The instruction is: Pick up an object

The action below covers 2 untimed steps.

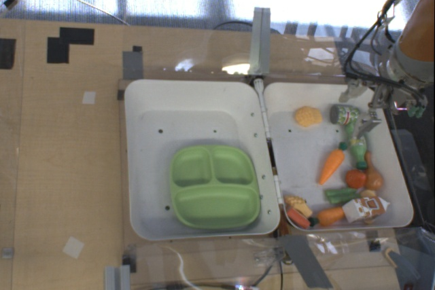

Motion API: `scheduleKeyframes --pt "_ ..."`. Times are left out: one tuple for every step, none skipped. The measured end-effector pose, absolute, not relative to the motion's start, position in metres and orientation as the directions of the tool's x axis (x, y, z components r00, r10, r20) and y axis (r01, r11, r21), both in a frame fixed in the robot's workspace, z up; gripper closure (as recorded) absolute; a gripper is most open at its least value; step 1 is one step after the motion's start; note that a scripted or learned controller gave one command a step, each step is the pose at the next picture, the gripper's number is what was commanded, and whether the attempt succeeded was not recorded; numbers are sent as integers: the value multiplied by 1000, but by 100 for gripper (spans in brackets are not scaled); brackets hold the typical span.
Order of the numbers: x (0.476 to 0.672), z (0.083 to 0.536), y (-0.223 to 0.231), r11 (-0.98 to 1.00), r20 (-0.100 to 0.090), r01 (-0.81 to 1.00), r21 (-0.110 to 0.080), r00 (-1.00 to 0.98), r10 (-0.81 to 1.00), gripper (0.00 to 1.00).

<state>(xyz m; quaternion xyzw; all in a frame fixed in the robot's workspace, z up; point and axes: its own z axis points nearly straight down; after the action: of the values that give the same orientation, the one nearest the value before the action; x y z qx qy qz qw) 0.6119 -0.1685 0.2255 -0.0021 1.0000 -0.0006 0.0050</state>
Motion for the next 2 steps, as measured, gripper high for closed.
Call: scheduleKeyframes --pt "604 113 -164 1000 -33 11 -3 -999 11 0" --pt "580 90 -90 999 -16 47 3 -999 47 0"
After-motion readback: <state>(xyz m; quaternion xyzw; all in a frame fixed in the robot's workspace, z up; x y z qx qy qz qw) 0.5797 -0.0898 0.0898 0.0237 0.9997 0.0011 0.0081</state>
